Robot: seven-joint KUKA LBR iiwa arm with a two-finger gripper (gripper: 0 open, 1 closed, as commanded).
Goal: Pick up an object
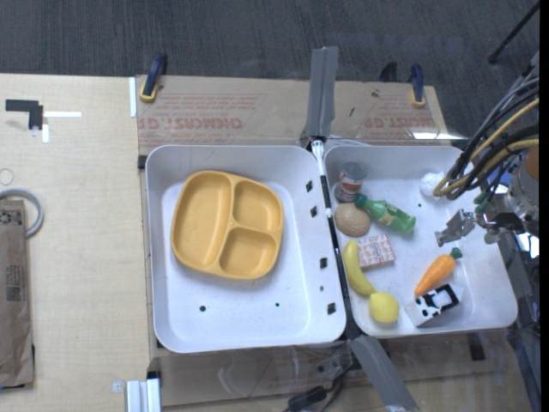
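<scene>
Two white bins are seen side by side on the desk. A yellow divided plate [227, 225] lies in the left bin [167, 316]. In the right bin [493, 312], lower right of frame: carrot [435, 272], banana [355, 269], lemon [384, 307], green bottle [388, 213], can [350, 182]. The end effector [456, 227] is held at the right edge, just above the carrot; its grasp state cannot be told.
</scene>
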